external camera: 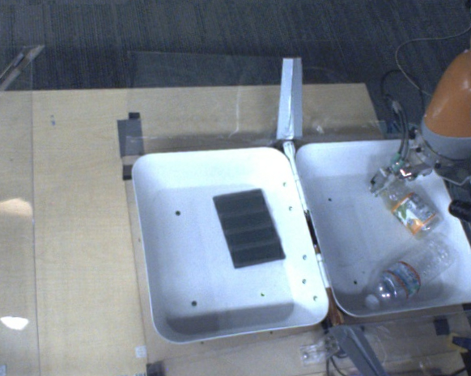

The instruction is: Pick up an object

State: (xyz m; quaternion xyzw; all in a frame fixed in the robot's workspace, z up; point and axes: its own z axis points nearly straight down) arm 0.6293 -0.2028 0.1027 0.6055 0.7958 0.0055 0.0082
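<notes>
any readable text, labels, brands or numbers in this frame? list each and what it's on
None legible.
Plastic bottle, right bin: label is a colour blur.
Clear packet below the gripper: orange print, too blurred.
Dark ridged block, left bin: no markings seen.

Two shallow white bins sit side by side on a light wood table (71, 261), with dark carpet-looking floor (165, 18) behind. The left bin (168, 310) and right bin (332, 175) pretty much touch at their inner edges. A grey metal bar (290, 98) pokes up behind the seam. Loose cables (420, 55) hang at the top right.
</notes>
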